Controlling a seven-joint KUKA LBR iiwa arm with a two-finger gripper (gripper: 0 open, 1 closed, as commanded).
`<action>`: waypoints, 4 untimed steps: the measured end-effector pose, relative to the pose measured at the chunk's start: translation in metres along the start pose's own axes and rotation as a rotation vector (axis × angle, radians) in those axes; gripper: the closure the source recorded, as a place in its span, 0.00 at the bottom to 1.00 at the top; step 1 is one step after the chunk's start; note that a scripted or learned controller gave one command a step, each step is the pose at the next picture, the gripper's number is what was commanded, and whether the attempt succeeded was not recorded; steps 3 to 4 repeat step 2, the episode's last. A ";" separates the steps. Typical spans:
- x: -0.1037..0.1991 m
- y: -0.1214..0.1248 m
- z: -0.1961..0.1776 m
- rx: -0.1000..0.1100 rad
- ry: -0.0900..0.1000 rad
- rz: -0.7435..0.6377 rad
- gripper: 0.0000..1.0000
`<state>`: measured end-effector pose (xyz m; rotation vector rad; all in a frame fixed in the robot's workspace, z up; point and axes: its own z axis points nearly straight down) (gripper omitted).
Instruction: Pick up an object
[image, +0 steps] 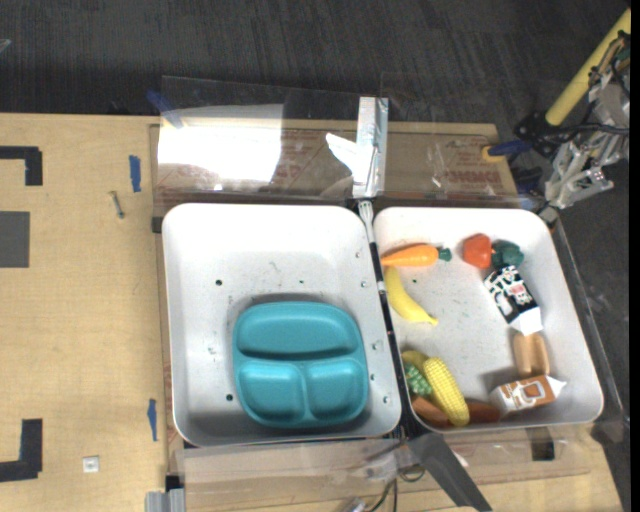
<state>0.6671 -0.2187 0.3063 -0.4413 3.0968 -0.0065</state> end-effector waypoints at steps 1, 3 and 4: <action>-0.001 -0.005 -0.126 0.004 -0.007 0.104 1.00; 0.001 -0.003 0.014 -0.011 0.016 0.021 1.00; 0.001 -0.003 0.014 -0.011 0.016 0.021 1.00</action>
